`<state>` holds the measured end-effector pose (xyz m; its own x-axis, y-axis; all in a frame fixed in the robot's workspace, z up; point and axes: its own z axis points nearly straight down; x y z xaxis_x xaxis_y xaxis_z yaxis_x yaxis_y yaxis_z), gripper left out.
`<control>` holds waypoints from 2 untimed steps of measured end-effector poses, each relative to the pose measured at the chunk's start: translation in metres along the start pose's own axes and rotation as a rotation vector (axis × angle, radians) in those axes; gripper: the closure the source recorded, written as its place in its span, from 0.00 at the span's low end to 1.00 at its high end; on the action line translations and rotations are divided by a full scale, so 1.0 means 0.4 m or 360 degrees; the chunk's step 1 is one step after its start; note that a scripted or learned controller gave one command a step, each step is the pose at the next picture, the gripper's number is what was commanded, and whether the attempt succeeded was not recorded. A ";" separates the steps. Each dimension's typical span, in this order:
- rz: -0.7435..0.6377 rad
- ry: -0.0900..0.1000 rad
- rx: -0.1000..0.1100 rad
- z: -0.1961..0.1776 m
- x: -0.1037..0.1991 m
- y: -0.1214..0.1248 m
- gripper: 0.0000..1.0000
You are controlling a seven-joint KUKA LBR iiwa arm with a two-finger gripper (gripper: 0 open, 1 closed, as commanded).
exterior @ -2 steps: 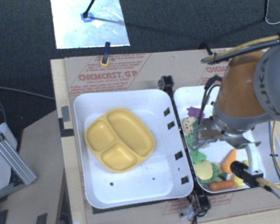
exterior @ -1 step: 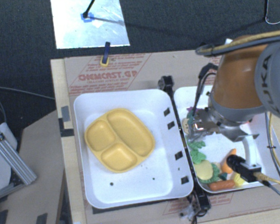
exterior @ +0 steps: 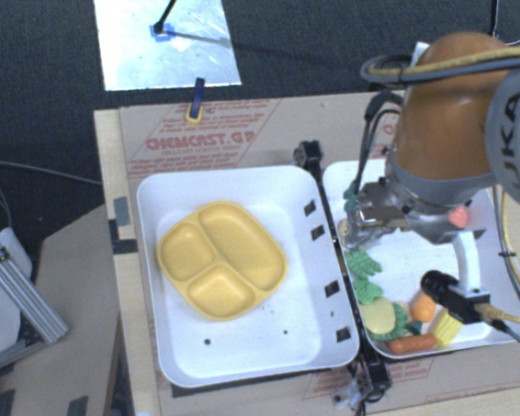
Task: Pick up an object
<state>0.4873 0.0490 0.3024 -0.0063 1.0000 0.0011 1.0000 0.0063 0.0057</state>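
Observation:
My gripper (exterior: 365, 224) hangs low over the left part of the right bin (exterior: 404, 257), close to its left wall. Just below it lies a green leafy toy (exterior: 366, 270). Further toward the front of that bin sit a pale yellow round piece (exterior: 378, 315), a small orange piece (exterior: 422, 306), a yellow block (exterior: 445, 327) and a red-orange sausage shape (exterior: 411, 345). A pink piece (exterior: 460, 216) peeks out beside the wrist. The arm hides much of the bin's back half.
The left bin (exterior: 256, 341) holds a yellow divided plate (exterior: 221, 258). Black clips line the wall between the two bins (exterior: 326, 260). A blue and yellow object (exterior: 196, 100) lies on the cardboard behind the bins.

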 end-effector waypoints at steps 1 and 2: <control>0.0015 -0.0003 0.0005 0.018 -0.131 -0.001 1.00; 0.0012 -0.0003 0.0012 0.133 -0.181 0.032 1.00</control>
